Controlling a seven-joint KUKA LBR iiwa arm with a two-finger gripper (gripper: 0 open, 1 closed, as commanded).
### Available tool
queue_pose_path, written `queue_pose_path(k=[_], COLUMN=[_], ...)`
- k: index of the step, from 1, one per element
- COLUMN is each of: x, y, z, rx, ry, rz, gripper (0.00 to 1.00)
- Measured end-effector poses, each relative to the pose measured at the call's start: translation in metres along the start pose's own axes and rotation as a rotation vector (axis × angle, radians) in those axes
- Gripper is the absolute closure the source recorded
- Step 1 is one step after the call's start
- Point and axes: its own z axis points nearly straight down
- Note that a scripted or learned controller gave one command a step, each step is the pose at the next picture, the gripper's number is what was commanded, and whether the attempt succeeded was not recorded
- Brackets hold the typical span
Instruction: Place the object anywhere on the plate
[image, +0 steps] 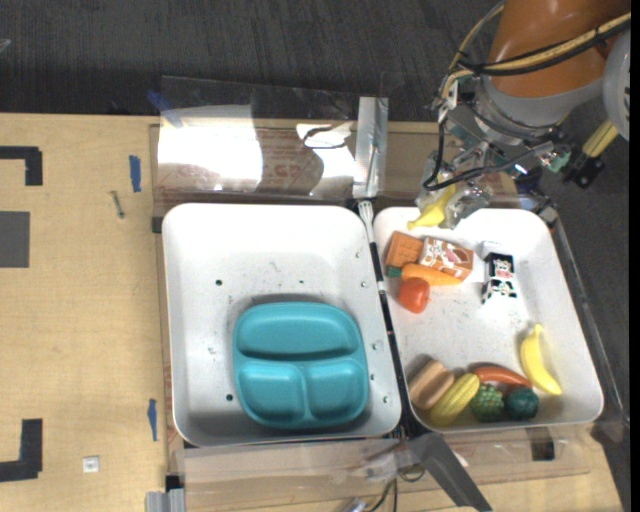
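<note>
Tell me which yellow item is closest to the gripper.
The yellow piece at the right bin's far edge, right under the gripper; the banana lies much nearer the camera.

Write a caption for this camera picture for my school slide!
Robot gripper hovers by a yellow toy above the right bin; teal plate waits in the left bin.

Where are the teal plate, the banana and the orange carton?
teal plate (298, 330), camera view, its large upper compartment.
banana (540, 362), camera view, middle of its curved body.
orange carton (447, 258), camera view, its printed face.
</note>
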Motion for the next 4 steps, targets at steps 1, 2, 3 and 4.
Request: queue_pose_path(k=[1,2,3,4], x=[0.022,0.029,0.031,0.027], y=[0.12,0.193,0.193,0.194], z=[0.088,-0.014,-0.011,-0.023], rx=[-0.01,0.002,-0.003,0.002], ry=[0.007,-0.002,0.002,-0.006], rz=[-0.348,-0.453,-0.452,-0.452], gripper=[1.0,1.0,0.0,1.0])
